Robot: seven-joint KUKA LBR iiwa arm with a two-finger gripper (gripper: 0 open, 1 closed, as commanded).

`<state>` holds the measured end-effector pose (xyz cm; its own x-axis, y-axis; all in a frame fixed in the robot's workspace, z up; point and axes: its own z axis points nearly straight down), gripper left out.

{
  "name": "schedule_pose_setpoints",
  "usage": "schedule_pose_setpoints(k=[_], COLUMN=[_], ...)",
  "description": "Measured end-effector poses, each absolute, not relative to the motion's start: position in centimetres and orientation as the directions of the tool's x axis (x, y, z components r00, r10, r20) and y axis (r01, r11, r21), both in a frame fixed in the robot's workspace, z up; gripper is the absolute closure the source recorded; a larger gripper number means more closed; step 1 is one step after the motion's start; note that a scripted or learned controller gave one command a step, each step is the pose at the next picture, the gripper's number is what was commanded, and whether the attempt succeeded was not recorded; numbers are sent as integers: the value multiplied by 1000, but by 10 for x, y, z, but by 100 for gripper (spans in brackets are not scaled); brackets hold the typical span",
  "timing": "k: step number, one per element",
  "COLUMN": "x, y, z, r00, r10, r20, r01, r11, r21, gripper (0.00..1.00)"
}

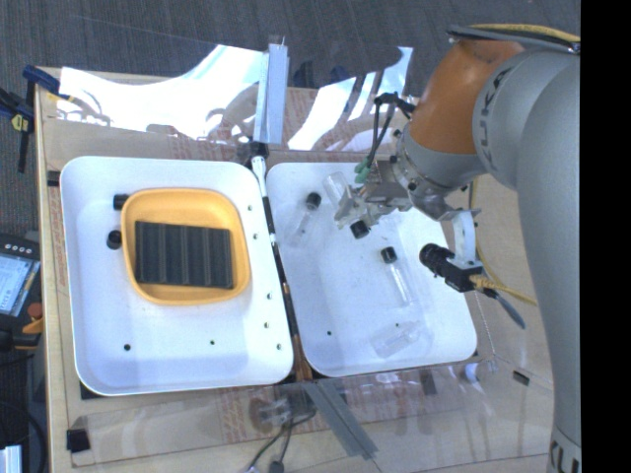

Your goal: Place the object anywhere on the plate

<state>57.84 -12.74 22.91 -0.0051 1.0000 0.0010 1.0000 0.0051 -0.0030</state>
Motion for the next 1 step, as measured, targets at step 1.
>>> schedule_pose_setpoints(k=[1], x=[633], y=[-112], z=[235], r00=[-110], r10=[994], r20=[1], r01=[994], r11=[110], r21=[-2], gripper=[100])
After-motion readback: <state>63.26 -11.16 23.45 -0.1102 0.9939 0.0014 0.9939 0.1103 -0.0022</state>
